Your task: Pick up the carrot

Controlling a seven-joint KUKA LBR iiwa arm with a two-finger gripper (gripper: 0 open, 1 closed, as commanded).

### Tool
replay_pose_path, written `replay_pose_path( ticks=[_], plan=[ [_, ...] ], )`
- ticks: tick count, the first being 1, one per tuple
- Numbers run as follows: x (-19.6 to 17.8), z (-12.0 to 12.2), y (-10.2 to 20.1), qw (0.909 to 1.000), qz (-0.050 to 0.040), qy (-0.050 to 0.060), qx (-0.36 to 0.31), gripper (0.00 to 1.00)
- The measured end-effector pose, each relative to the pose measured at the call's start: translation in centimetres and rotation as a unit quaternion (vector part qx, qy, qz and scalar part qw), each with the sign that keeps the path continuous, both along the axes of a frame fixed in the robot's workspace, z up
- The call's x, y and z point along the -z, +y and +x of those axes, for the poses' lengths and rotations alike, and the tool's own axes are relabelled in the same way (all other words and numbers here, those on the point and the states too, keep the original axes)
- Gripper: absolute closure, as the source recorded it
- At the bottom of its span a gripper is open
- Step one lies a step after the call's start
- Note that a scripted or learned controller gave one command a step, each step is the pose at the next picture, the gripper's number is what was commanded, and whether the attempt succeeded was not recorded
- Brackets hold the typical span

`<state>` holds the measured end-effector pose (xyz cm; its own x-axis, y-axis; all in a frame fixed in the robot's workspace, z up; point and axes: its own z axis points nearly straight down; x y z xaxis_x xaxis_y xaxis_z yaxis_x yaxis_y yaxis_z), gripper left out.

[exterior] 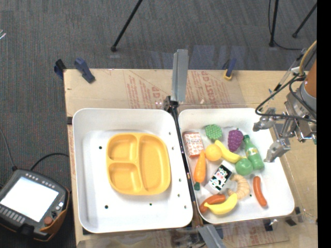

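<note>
The carrot (199,167) is orange with a small green stub at its near end. It lies lengthwise along the left side of the right bin (287,190), between a lemon (212,153) and the bin's left wall. My gripper (268,138) hovers over the bin's right edge, well to the right of the carrot and beside a green bottle (253,152). Its two fingers stand apart, open, with nothing between them.
The right bin also holds a pink carton (193,142), green broccoli (212,132), purple grapes (235,138), two bananas (225,205), a milk carton (221,176), a green pepper (243,166) and a sausage (259,191). A yellow divided plate (138,164) sits in the left bin (88,190).
</note>
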<state>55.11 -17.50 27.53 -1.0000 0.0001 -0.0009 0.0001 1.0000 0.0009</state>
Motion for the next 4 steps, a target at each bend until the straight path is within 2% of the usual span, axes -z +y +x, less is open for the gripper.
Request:
replay_pose_path(
  ticks=[1,2,3,4],
  plan=[
    [10.9,1.5,5.4,0.9822,0.0006,0.005,0.188,0.00],
    [19.1,-4.4,9.7,0.9628,-0.0003,0.005,0.270,0.00],
    [18.0,-4.2,9.8,0.9633,-0.0002,0.003,0.268,1.00],
    [8.6,-7.4,22.4,0.9499,0.0017,-0.001,0.312,1.00]
  ],
)
